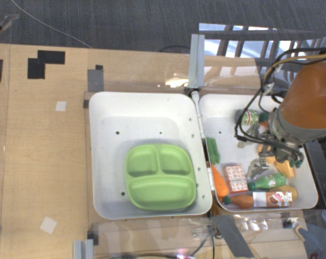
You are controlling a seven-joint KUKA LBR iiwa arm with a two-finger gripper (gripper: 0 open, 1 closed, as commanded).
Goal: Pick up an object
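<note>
The right bin [223, 115] holds several small items. An orange carrot [220, 183] lies by its left wall, beside a small patterned box [236, 178]. A green bottle [268, 183] lies above a brown bottle with a red label [270, 198] along the front wall. A can with a green label [249, 117] stands further back, and a yellow piece [285, 168] lies at the right. My gripper [261, 165] hangs low over the bin's right half, just above the green bottle and next to the yellow piece. The orange-banded wrist [311, 93] covers the bin's far right corner.
The left bin [106, 139] holds a green divided plate [160, 176] in its front half. A flat green item [212, 150] lies against the wall between the bins. Black cables [249, 128] loop from the wrist over the can.
</note>
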